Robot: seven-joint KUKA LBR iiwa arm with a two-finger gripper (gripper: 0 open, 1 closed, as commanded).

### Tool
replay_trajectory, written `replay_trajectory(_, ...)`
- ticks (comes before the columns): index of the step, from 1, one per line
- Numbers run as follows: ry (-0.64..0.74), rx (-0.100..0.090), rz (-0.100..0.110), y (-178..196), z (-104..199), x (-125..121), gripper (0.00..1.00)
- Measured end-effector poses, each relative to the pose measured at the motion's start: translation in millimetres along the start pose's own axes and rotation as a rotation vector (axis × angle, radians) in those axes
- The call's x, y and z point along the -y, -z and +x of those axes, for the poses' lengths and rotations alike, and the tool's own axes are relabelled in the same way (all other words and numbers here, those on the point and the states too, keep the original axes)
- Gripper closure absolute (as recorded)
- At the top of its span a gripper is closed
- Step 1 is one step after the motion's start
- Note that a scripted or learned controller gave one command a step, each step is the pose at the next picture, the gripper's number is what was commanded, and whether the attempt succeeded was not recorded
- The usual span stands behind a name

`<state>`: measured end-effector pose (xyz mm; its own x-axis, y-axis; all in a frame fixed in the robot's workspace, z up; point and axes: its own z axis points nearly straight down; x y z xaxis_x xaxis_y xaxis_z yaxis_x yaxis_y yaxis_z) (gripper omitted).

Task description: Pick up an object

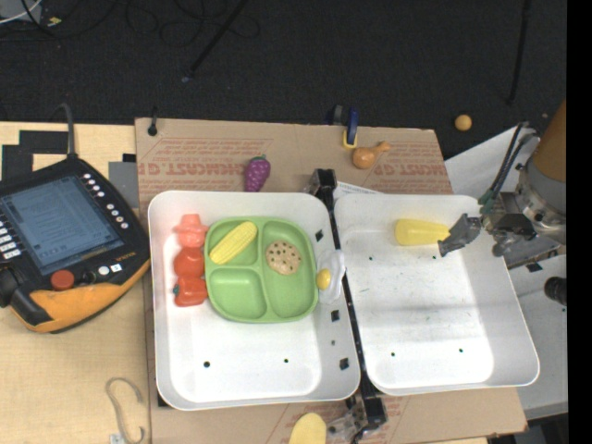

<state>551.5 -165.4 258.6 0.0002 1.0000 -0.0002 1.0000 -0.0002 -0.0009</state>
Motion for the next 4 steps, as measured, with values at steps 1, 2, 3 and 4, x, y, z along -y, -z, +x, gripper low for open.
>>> replay_trajectory(1, 0.002, -0.003, 0.008, -62, 6, 7, 0.00)
replay_trajectory(2, 0.001, -0.003, 0.007, -126, 5, 7, 0.00)
replay_trajectory(3, 0.001, -0.002, 0.003, -174, 8, 7, 0.00)
replay_trajectory(4, -0.004, -0.003, 0.002, -161, 6, 7, 1.00)
